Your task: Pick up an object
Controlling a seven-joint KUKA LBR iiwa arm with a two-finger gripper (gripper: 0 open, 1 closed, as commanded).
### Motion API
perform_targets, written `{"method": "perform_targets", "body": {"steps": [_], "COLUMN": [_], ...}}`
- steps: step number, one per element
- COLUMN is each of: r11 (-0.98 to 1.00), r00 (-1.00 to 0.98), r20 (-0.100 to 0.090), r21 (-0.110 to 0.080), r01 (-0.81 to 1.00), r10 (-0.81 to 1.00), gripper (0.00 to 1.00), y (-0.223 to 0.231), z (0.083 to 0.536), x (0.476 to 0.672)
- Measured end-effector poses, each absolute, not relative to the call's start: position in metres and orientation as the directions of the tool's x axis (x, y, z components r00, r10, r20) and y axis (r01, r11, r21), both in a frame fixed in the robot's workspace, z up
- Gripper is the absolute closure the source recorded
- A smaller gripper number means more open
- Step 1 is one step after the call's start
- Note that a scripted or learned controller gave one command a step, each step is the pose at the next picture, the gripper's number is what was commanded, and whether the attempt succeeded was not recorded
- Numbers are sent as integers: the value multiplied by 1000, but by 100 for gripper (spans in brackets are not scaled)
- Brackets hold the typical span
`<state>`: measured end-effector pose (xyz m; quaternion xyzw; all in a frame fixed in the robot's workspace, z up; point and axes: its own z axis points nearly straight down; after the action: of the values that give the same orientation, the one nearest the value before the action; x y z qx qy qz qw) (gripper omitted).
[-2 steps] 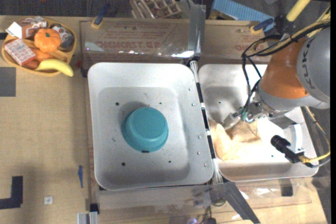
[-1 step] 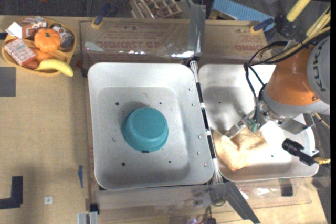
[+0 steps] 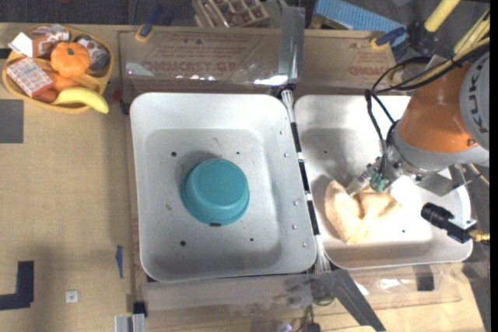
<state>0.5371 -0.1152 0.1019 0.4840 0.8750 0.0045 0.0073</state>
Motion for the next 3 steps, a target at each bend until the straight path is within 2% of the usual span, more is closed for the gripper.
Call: {"method": "perform_targets", "body": {"steps": [1, 2, 3], "r11": [531, 528, 527], "r00": [-531, -527, -527], "r20": [-9, -12, -12], "r21": [15, 19, 19], "r01": [847, 849, 849], "r10": [847, 849, 850], "gripper": [0, 100, 0], "y": [-115, -117, -118], "z": [102, 112, 112], "x": [537, 538, 538]}}
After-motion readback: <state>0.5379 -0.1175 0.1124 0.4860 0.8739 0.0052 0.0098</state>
